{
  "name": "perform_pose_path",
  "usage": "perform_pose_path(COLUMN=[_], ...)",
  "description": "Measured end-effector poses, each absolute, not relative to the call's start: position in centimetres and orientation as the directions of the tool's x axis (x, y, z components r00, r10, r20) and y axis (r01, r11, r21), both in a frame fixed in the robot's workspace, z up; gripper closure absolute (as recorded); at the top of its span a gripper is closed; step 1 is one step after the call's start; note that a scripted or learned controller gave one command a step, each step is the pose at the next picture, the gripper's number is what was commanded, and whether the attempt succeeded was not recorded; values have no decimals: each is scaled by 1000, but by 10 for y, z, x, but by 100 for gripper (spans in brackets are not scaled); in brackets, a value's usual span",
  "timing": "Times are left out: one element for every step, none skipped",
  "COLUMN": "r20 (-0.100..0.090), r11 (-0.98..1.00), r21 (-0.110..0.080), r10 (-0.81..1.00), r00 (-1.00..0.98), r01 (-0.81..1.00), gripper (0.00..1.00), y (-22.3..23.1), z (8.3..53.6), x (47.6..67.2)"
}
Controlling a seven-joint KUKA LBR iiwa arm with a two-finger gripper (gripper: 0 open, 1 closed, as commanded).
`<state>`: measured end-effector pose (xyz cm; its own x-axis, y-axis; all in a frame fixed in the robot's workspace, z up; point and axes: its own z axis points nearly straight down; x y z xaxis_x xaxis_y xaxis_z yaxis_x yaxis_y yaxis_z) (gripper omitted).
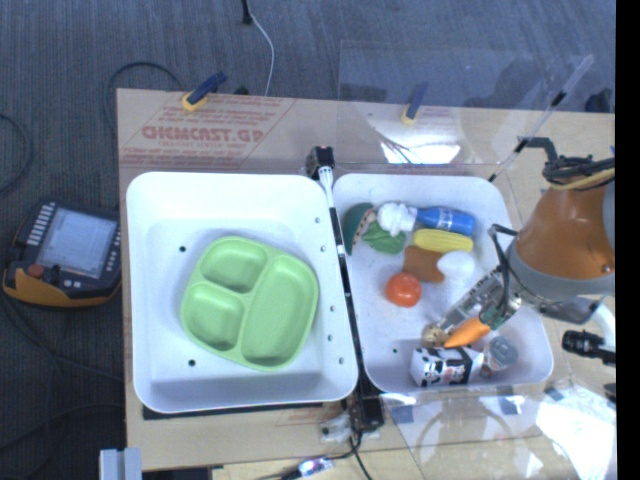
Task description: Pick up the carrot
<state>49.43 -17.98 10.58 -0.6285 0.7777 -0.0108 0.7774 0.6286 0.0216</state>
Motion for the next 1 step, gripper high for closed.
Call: perform_pose_path(r20=[-32], r11=[647], r21=[17], r10=[763], r00=[-646], r01=[763], gripper=[100], y=[-141], z=[95], x=[493])
